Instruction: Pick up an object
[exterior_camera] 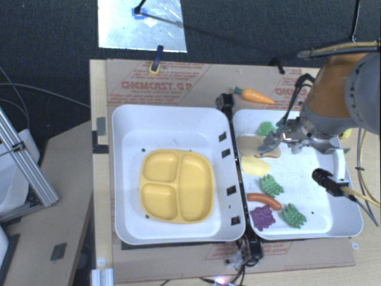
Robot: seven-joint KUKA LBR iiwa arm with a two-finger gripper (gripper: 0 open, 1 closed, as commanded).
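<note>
toy food is sitting loose in the right bin, keeping every piece within the arm's reach. the claw is hanging low over a tan piece beside a yellow piece; i cannot tell its opening or whether it is holding anything.

Both white bins are seen to be smooth plastic with a faint sheen. The yellow divided plate looks like matt plastic. The counter is covered with printed brown cardboard, dull and flat. A crinkled, shiny foil sheet is laid on dark, rough cloth. The carrot appears glossy plastic.
</note>
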